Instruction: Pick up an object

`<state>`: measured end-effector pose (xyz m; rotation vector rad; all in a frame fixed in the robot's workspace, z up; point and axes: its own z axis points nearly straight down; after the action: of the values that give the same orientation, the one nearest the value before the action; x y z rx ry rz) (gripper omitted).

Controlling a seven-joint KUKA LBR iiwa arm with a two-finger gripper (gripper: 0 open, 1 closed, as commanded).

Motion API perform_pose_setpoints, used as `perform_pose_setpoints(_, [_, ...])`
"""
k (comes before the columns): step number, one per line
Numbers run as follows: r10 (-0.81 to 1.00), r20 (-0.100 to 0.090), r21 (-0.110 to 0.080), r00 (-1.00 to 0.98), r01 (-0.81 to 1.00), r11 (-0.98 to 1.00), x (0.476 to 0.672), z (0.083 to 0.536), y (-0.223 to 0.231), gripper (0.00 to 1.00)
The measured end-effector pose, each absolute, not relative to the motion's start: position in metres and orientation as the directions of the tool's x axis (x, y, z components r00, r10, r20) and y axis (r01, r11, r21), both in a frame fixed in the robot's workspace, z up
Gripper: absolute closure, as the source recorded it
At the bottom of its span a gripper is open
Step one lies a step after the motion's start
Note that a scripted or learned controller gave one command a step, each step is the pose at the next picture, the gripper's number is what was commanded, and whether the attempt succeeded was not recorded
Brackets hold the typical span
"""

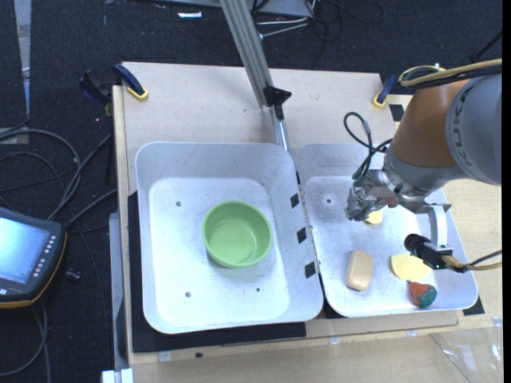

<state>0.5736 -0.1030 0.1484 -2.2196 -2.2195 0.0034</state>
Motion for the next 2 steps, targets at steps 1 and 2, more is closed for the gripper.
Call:
perform_pose_setpoints(1, [1.000,0.000,-0.004,0.000,1.000,0.000,0.573,0.096,-0.103,0.00])
perform_pose_setpoints(2, [1.000,0.000,0.000,0.000,1.000,0.000,0.574,0.108,-0.103,1.00])
